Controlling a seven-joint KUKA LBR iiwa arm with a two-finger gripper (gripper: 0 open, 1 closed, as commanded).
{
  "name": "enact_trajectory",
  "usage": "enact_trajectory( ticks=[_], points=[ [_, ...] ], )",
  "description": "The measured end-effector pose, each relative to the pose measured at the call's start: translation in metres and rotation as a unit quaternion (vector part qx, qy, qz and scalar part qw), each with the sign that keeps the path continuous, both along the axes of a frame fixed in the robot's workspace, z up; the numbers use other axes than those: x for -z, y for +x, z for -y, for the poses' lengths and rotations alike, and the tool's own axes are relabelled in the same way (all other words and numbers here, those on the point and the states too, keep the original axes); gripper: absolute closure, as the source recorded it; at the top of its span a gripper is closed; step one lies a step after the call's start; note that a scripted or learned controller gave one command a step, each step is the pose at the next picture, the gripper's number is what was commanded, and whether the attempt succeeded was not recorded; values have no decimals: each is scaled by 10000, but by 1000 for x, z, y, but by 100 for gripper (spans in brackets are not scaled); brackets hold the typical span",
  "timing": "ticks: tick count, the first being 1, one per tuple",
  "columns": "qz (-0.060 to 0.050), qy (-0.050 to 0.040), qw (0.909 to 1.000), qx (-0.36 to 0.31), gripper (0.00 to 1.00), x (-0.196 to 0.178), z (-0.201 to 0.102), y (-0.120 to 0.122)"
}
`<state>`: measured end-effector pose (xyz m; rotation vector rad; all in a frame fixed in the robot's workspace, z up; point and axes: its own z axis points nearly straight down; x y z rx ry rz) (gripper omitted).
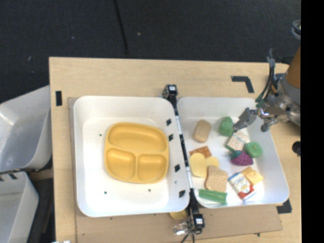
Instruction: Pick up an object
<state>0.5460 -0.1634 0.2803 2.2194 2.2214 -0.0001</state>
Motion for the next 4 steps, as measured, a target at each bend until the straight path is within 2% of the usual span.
enact_trajectory(
  ticks=[1,2,3,4],
  points=[
    [-53,20,10000,7,0,86,-25,-60],
    [29,-25,10000,38,0,181,45,-56],
    [38,-8,10000,-24,0,178,36,27],
    [-5,-5,10000,17,0,179,68,-3]
  ],
)
